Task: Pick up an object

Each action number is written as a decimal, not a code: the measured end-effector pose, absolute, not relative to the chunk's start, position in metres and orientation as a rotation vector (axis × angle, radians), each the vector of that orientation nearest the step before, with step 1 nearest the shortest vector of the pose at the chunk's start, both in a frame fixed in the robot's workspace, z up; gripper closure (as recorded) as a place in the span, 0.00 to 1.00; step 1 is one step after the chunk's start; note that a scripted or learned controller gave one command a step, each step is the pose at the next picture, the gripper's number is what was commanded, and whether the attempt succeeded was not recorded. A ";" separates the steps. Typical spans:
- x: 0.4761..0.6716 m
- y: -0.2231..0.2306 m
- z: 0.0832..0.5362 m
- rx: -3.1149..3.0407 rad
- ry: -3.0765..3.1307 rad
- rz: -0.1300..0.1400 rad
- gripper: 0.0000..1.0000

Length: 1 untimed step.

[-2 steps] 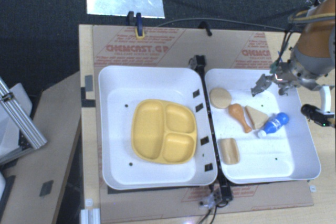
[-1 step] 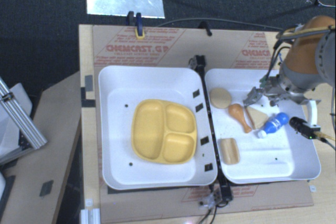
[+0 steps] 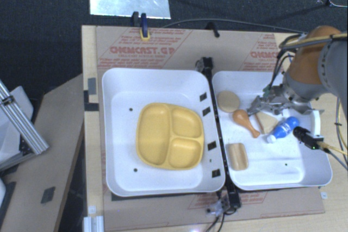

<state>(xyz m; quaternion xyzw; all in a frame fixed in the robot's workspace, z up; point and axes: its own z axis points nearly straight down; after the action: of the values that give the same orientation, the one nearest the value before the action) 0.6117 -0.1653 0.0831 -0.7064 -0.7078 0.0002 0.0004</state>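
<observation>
Fingers: I am seeing the gripper (image 3: 265, 106) reaching low into the right bin (image 3: 310, 171), but I cannot tell how its fingers are standing; the metal parts are blurring together over the objects there.
Wrist: it is sitting just behind the gripper, grey and angled down toward the bin floor from the right.
Arm: I am watching it coming in from the right edge, the orange band (image 3: 307, 65) showing above the wrist, with cables trailing beside it.
Nearest object: a pale tan wedge (image 3: 265, 121) is lying right under the gripper tip; whether they are touching I cannot say.
Blue bottle (image 3: 283, 129): it is lying on its side just beside the wedge, white cap pointing left and down.
Orange drumstick-shaped toy (image 3: 246, 121): it is lying slanted, just left of the wedge.
Round beige disc (image 3: 228, 100): it is resting near the bin's upper left corner.
Tan block (image 3: 237, 156): it is lying lower down, close to the divider between the bins.
Left bin (image 3: 117, 117): it is holding a yellow divided plate (image 3: 169, 135), lying flat in the middle.
</observation>
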 end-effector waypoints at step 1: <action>0.613 -0.166 0.096 -2.221 -2.227 -0.004 1.00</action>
<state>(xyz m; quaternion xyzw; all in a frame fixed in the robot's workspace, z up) 0.6133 -0.1657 0.0960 -0.7061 -0.7081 -0.0012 -0.0021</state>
